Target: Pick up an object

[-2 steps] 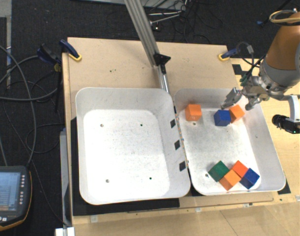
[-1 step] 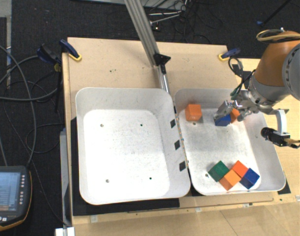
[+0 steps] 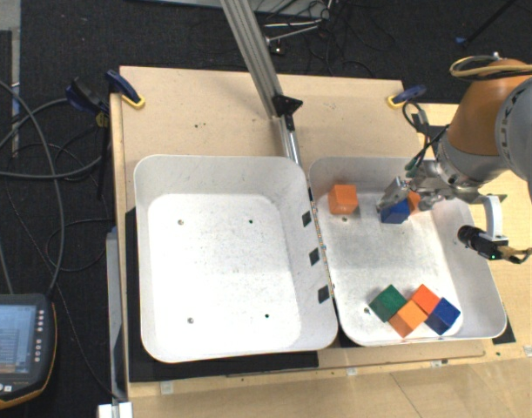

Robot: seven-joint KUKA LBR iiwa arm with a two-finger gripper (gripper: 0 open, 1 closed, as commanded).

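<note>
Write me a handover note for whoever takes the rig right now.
Gripper: low in the right white bin, at a small blue block near the far wall; whether it holds it is unclear.
Elsewhere in that bin: an orange cube alone at far left; a green cube, two orange cubes and a blue cube clustered near front.
Done: no lift visible.
Left: grasp and lift one object.

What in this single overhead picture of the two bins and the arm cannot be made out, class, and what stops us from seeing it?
- Whether the tool grips the blue block: camera view; its tip is small, and overlaps the block.
- The small orange piece beside the tool: half covered, identity unclear.
- The arm above its orange band: cut by the right edge.
- The four-block cluster: whether any are stacked is unclear from the slanted view.
</note>
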